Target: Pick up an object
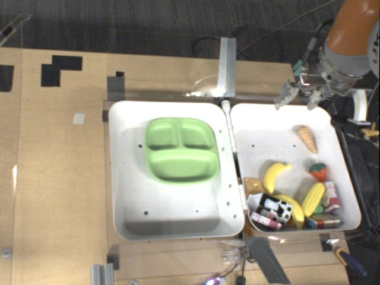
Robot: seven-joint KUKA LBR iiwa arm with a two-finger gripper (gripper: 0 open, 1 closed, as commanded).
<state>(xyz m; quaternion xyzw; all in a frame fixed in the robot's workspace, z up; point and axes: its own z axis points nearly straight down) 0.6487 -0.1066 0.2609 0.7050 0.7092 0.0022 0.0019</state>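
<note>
My gripper [300, 97] hangs over the far edge of the right bin [261, 132], fingers spread open with nothing between them. Below it in that bin lie an orange carrot-like cone [307, 139], a yellow banana [274, 175], a red strawberry toy [319, 171], a yellow corn cob [313, 199], a second banana [292, 208] and a small black-and-white box [271, 209]. The toys cluster toward the bin's near right corner, well apart from the gripper.
The left bin [127, 177] holds a green divided plate [180, 149]. A metal post [228, 64] stands behind the divider between the bins. Cables run along the right side beyond the bin. A few small bottles [330, 198] lie by the corn.
</note>
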